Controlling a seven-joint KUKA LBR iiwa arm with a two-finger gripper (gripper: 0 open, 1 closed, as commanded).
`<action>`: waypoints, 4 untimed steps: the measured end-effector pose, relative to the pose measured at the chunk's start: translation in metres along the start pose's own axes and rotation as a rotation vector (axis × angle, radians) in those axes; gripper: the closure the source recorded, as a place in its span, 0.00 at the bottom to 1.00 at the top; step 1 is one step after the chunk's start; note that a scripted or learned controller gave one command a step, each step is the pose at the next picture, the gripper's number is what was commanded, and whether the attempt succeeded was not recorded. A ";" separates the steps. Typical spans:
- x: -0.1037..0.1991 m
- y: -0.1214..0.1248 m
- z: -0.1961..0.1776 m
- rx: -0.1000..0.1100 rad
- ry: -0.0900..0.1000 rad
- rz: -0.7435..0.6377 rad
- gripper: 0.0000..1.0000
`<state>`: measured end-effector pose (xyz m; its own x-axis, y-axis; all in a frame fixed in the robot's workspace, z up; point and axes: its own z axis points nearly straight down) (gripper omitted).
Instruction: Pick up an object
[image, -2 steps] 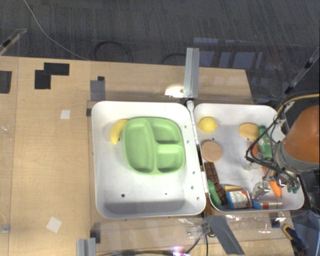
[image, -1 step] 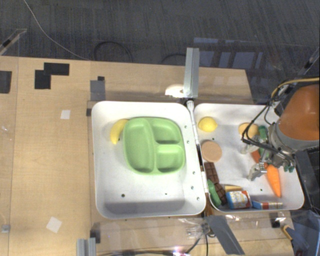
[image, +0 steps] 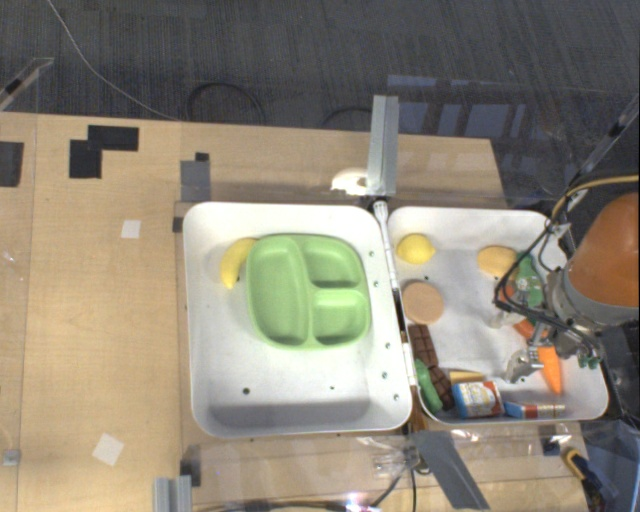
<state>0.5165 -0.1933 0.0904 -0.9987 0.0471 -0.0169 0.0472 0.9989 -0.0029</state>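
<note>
Orange carrot, tilted, right bin's near-right corner

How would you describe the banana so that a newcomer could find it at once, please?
Look at the left bin, which holds a green divided tray. The banana lies at that tray's upper left edge, partly tucked beneath it. It is the one yellow curved thing in that bin.

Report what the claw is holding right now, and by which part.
Cannot be told. The claw sits low at the right side of the right bin, right beside an orange carrot; the view doesn't settle whether the carrot is gripped.
</note>
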 end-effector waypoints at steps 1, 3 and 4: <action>0.023 -0.010 -0.001 0.001 -0.003 -0.021 0.00; -0.056 -0.008 -0.010 -0.004 0.005 -0.392 1.00; -0.056 -0.009 -0.010 -0.004 0.006 -0.391 0.00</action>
<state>0.5719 -0.2045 0.1012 -0.9415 -0.3368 -0.0099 -0.3368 0.9416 -0.0041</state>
